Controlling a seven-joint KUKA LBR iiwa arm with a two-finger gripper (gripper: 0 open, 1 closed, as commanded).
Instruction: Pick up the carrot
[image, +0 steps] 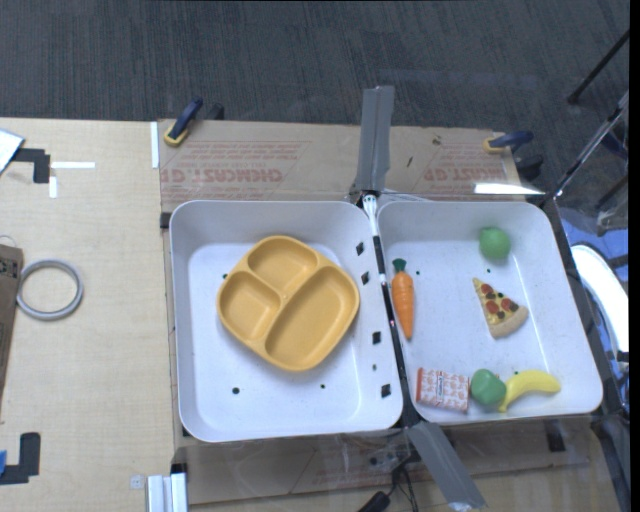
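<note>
An orange carrot (402, 300) with a green top lies lengthwise in the right bin (560, 300), close against that bin's left wall, its green end pointing toward the back.
The right bin also holds a green ball (494, 242), a pizza slice (498, 306), a red-and-white packet (442, 390), a second green item (487, 386) and a banana (530, 384). A yellow divided plate (288, 302) rests in the left bin (200, 400). A tape roll (46, 288) lies on the bench at left.
</note>
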